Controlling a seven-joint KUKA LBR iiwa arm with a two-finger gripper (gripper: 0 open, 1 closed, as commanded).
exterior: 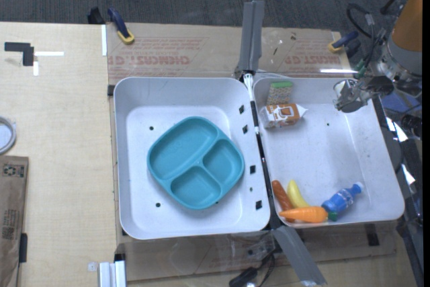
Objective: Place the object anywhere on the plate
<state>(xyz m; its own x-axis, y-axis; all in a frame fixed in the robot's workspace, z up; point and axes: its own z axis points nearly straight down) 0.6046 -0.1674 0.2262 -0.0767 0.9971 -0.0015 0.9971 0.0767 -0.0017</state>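
Pincer (347, 96): metallic, jaw state unclear, over right bin's far edge | plate (195, 162): smooth teal, three compartments, left bin

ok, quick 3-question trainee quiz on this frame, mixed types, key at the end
1. True or false: the blue plate lies in the left bin.
2. Which item lies nearest the right bin's far wall? A) snack packet B) carrot C) blue bottle
3. Fill in: the gripper hangs over the right bin's far ____ corner.

Key: 1 true; 2 A; 3 right
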